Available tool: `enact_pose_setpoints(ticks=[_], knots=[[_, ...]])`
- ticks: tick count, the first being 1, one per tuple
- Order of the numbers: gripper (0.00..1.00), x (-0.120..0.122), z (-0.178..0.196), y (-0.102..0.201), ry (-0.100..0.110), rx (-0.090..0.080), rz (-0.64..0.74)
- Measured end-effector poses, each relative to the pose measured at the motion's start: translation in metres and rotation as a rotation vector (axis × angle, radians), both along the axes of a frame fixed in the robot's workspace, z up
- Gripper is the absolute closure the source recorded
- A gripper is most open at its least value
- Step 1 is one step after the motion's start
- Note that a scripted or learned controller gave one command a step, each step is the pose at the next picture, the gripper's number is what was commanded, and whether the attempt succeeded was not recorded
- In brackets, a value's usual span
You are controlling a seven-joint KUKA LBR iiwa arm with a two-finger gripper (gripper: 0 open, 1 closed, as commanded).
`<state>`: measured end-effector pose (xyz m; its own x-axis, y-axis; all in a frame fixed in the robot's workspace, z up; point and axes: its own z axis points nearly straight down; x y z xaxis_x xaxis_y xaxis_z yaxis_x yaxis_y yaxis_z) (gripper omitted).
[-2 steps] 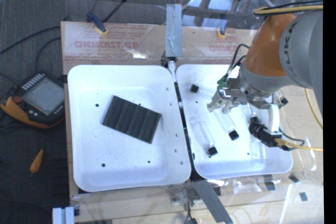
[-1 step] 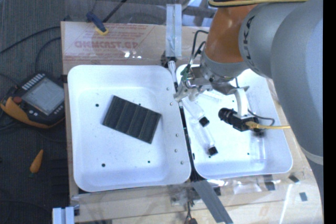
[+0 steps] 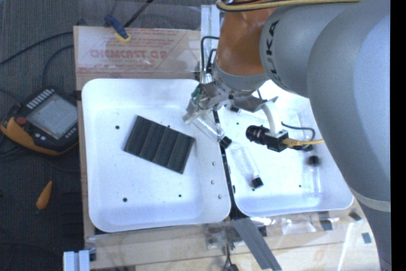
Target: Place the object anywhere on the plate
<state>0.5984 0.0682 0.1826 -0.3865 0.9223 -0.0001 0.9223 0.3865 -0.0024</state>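
A dark grey ridged plate (image 3: 158,145) lies flat in the middle of the left bin (image 3: 108,200), turned at a slant. My gripper (image 3: 209,116) hangs below the orange band, over the right rim of the left bin, just up and right of the plate's near corner. I cannot make out anything held in it. A clear tube (image 3: 244,162) with a small black end piece (image 3: 256,182) lies in the right bin (image 3: 285,200), close to its left wall and below the gripper. A second clear piece (image 3: 311,178) with a black tip lies farther right.
The wall between the two bins runs right under the gripper. The big grey arm covers the right bin's far right side. A cardboard sheet (image 3: 136,54) lies behind the left bin, and a pendant (image 3: 47,120) rests on the floor at the left.
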Motion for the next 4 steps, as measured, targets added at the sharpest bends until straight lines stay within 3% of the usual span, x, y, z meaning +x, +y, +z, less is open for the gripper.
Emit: enact_pose_setpoints(ticks=[1, 2, 3, 4], knots=[[1.0, 0.012, 0.046, 0.071, -0.002, 0.0, 0.185], [1.0, 0.06, 0.135, 0.135, -0.004, -0.001, 0.303], [1.0, 0.003, 0.206, 0.151, -0.004, 0.0, 0.562], [1.0, 0.048, 0.252, 0.165, -0.006, 0.0, 1.047]])
